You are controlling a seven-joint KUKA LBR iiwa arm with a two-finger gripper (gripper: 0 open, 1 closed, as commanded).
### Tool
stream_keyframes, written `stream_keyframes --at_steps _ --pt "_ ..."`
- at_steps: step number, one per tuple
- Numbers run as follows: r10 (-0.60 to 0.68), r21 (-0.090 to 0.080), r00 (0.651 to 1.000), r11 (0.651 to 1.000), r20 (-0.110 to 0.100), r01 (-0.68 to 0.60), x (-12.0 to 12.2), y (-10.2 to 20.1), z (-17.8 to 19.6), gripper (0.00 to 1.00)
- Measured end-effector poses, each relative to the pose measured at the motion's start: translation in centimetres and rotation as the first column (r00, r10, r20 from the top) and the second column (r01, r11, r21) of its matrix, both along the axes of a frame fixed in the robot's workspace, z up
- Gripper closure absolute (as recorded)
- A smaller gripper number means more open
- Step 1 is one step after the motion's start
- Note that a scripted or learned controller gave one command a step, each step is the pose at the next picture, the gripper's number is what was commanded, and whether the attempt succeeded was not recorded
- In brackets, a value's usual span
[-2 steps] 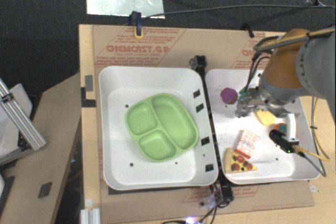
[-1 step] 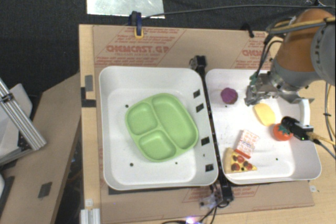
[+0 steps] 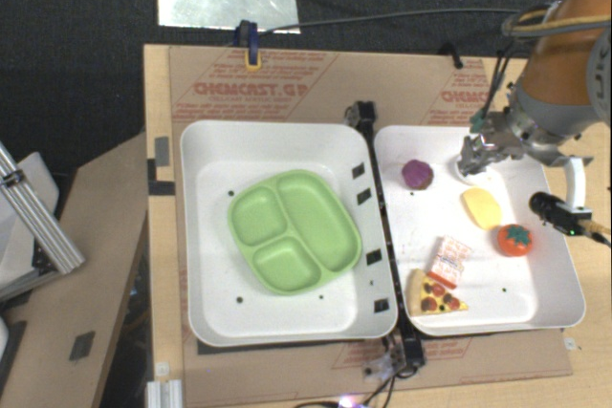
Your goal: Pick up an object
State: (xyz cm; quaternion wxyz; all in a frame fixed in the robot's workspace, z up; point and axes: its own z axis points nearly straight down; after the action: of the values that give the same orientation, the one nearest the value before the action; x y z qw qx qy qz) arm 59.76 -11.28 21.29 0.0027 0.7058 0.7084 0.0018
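The right bin (image 3: pixel 550 306) holds a purple round object (image 3: pixel 417 174), a yellow rounded piece (image 3: pixel 481 206), a red-orange tomato-like ball (image 3: pixel 513 240), a small red and white packet (image 3: pixel 448 261) and a pizza slice toy (image 3: pixel 435 294). My gripper (image 3: pixel 471 160) hangs over the back of the right bin, between the purple object and the yellow piece and just above the yellow one. Nothing shows between its fingers.
The left bin (image 3: pixel 206 158) contains a green divided plate (image 3: pixel 291 230). A black divider with clips (image 3: pixel 375 205) runs between the bins. A blue and yellow clamp (image 3: pixel 249 44) sits at the back edge of the cardboard.
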Motion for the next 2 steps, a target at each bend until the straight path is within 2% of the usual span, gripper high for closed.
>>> stream_keyframes --at_steps 1,2 --pt "0.000 0.000 1.000 1.000 0.001 0.000 0.2 0.0 5.0 1.00" --pt "0.006 0.004 1.000 1.000 -0.005 -0.006 -0.8 6.1 3.8 1.00"
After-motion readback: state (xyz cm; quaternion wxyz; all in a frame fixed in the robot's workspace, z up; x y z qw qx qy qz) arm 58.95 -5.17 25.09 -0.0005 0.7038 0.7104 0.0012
